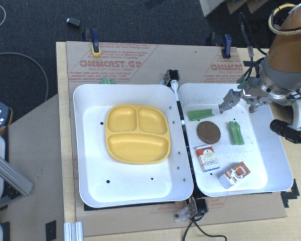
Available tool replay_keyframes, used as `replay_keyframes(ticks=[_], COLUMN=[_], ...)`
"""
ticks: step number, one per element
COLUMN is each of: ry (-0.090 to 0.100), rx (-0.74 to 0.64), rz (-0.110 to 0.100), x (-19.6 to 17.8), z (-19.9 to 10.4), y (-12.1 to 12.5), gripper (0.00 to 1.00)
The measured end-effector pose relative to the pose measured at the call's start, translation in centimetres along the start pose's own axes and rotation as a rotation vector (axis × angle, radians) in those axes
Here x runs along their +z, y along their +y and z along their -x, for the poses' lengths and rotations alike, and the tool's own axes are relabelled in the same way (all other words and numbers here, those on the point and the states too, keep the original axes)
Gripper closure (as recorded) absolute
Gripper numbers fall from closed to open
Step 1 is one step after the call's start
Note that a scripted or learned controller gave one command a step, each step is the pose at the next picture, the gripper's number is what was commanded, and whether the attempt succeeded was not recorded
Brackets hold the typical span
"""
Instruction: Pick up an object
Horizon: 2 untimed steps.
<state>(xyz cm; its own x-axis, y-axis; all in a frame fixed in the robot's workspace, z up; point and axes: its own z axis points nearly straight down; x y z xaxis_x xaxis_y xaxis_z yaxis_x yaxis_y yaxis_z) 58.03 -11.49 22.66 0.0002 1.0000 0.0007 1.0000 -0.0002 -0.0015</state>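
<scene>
Table [140, 59]: brown board, clamped at the far edge, two shallow white plastic bins side by side on it. Left bin [90, 174] carries a yellow three-compartment plastic plate [138, 133], nothing else loose in it. Right bin [271, 169] has all the pickables, and I'm over its far end.

My arm comes in from the right, orange band above the wrist; my jaws [230, 102] hang over the far part of the right bin. Can't tell whether they're released or clenched, the fingers blur into the wrist hardware. Nothing seen between them, so I count myself unloaded.

Candidates, big to small: brown round disc [208, 132], mid-bin. White-and-red small carton [207, 158] nearer the camera, second white-and-orange carton [235, 174] beside it at the near end. Flat green strip [200, 115], long axis running left-right. Short green cylinder [235, 133], long axis running far-to-near.

Key relation: green strip is nearest, just left of and slightly nearer the camera than my jaws. My guess: short move left, then down, closing across its narrow width.
</scene>
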Motion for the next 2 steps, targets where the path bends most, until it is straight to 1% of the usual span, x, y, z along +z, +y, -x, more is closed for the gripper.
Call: replay_keyframes(ticks=[1,2], ry=[0.002,-0.001], rx=[0.005,-0.004], rz=[0.003,0.007], x=[14.4,3.8], z=[0.3,-5.7], y=[-5.0,-2.8], gripper=[0.0,0.0])
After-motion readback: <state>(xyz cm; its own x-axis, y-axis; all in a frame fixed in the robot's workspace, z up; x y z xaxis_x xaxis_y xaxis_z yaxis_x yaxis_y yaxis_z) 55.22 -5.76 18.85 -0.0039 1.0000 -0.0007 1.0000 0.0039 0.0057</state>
